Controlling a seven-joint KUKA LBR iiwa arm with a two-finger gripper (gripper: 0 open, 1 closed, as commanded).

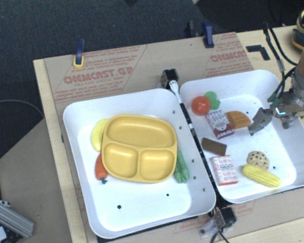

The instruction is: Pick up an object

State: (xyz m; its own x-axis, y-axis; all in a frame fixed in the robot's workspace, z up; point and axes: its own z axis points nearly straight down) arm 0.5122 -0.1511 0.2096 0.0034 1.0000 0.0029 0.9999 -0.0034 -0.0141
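Bread roll (238, 118): the candidate nearest my gripper (261, 120), so I take it as the task's thing. It lies in the right bin (299, 139), toward the far half, just right of the small red-and-white packet (219, 123) and touching or nearly touching it. My gripper hangs just right of the roll, over bare bin floor. It grasps nothing; at this slant I cannot tell how it is set.

Handling, judged: toy food, likely light moulded plastic or foam. Stiff enough, smooth, rounded on top, so it may squirt out of a pinch placed too high. Not fragile. Best hold: across the short width at mid-height, coming down from above, one pad on the near side and one on the far side. A left-right pinch would foul the packet.

Other options in the right bin:
- red tomato (200, 105) and a green piece (212, 100), touching, at the far left corner. Round, prone to roll.
- brown bar (214, 146), flat, near the dividing wall. Little to grip.
- second packet (224, 169), flat, nearer.
- cookie (257, 159) and corn cob (261, 175), close together at the near side. The cob is long and ridged, a fair fallback, gripped across its middle.

Left bin (98, 213): yellow divided tray (139, 148) with a banana (97, 134), a red pepper (100, 169) and a green vegetable (180, 168) tucked against its edges. Well apart from me.

Risk: nudging the roll into the packet.
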